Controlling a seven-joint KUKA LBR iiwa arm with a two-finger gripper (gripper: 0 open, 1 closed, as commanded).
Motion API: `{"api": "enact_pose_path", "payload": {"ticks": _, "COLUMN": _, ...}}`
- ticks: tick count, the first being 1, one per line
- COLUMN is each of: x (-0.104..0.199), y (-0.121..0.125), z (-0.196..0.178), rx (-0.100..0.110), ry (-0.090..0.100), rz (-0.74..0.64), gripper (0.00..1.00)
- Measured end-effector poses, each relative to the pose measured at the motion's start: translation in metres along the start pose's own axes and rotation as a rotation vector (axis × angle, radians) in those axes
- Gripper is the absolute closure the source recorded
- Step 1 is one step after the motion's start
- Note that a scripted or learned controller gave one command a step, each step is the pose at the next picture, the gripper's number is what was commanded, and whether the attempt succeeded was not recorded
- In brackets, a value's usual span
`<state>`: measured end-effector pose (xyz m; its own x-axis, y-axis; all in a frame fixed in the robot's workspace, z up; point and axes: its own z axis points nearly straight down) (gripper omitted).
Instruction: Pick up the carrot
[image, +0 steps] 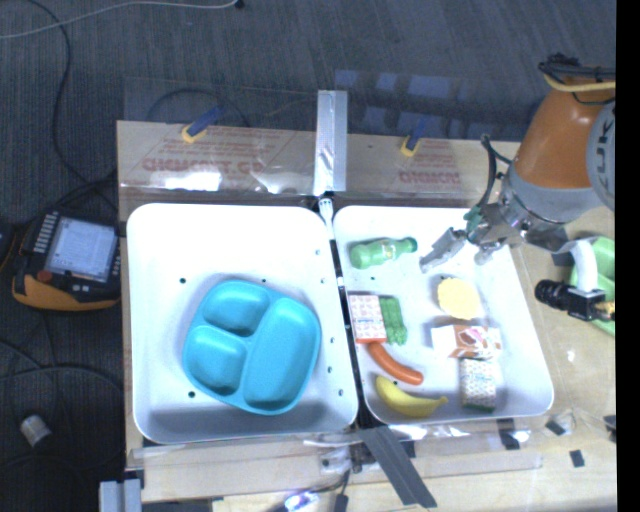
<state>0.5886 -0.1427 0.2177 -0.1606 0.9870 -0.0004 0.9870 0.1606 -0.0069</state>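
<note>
Camera view, read from the left: the left bin (160, 300) carries a blue divided plate (252, 345) set a little toward its near side. Past the middle divider, the right bin (530, 350) is crowded. Along its left wall sits a small red-and-white carton (366, 318) with a dark green vegetable (393, 320) touching it, and a green bottle (381, 251) lies on its side farther back.

Just below the carton lies the carrot (393, 363), slanting down toward the right, with a banana (409, 397) right beneath it, close enough that the two nearly touch. Further right are a yellow round piece (459, 296), a red-and-white packet (468, 340) and a patterned box (479, 381).

The gripper (462, 243) hangs over the bin's far right corner, well apart from the carrot. Its two fingers stand apart with nothing between them.

The carrot looks like a light, stiff plastic toy, probably smooth and apt to roll or slip. The thicker middle seems the best place to grip, fingers closing across its width, since the tapered end offers less purchase. The banana and carton on either side leave little room, so a finger could nudge a neighbour.
</note>
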Motion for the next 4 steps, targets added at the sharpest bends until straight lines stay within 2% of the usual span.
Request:
{"api": "enact_pose_path", "payload": {"ticks": 1, "x": -0.002, "y": -0.018, "z": -0.010, "rx": 0.000, "ry": 0.000, "rz": -0.094, "gripper": 0.00}}
{"api": "enact_pose_path", "payload": {"ticks": 2, "x": -0.038, "y": -0.043, "z": -0.024, "rx": -0.002, "ry": 0.002, "rz": 0.118, "gripper": 0.00}}
{"api": "enact_pose_path", "payload": {"ticks": 3, "x": -0.051, "y": -0.025, "z": 0.032, "rx": 0.001, "ry": 0.006, "rz": 0.260, "gripper": 0.00}}
{"api": "enact_pose_path", "payload": {"ticks": 4, "x": -0.073, "y": -0.010, "z": 0.040, "rx": 0.000, "ry": -0.001, "rz": 0.037, "gripper": 0.00}}
